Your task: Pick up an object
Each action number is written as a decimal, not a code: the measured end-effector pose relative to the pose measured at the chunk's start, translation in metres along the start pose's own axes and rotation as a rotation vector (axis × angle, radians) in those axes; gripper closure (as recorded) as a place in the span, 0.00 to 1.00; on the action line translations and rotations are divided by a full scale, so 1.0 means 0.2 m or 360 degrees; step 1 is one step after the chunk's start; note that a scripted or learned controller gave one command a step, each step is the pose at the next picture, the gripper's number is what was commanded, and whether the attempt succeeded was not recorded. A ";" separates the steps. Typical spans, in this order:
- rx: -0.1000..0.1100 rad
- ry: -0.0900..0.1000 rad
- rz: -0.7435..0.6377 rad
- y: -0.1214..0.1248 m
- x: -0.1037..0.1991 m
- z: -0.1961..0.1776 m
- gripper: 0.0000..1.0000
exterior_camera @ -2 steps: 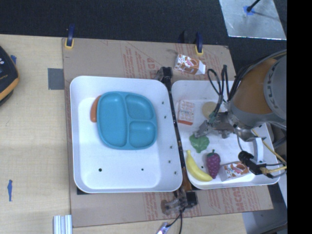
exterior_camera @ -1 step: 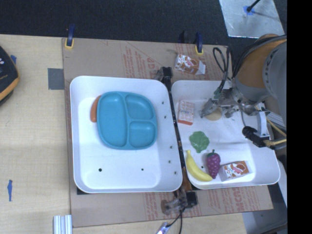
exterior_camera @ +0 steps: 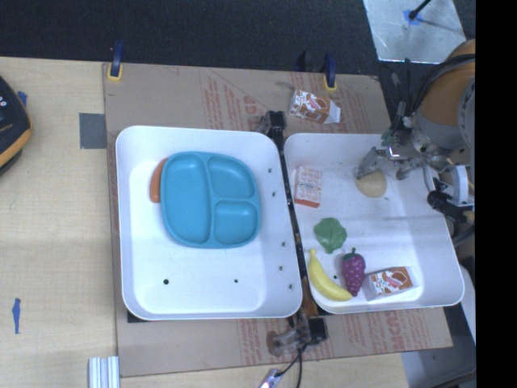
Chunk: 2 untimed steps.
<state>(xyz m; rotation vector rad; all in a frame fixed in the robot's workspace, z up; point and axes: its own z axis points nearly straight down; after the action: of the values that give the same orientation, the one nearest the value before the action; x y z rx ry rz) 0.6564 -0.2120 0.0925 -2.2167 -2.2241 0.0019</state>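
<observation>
Right bin (exterior_camera: pixel 428 217): gripper (exterior_camera: pixel 376 166) over potato (exterior_camera: pixel 371 186), carton (exterior_camera: pixel 307 186) and broccoli (exterior_camera: pixel 329 234) nearby.

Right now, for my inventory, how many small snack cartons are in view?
3. One carton lies on the cardboard above the bins; one carton at the right bin's upper-left; one carton near its lower edge. Others may hide under the arm.

Orange item (exterior_camera: pixel 154 182) mostly hidden under blue plate (exterior_camera: pixel 212 199); arm (exterior_camera: pixel 449 95) cut off right.
</observation>
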 end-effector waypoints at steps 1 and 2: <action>0.0003 0.0001 -0.0004 0.00 0.30 0.00 0.00; 0.0000 -0.0001 0.0000 0.00 0.24 0.00 0.00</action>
<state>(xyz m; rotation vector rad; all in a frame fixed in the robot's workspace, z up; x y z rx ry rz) 0.6565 -0.1642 0.0922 -2.2169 -2.2244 0.0023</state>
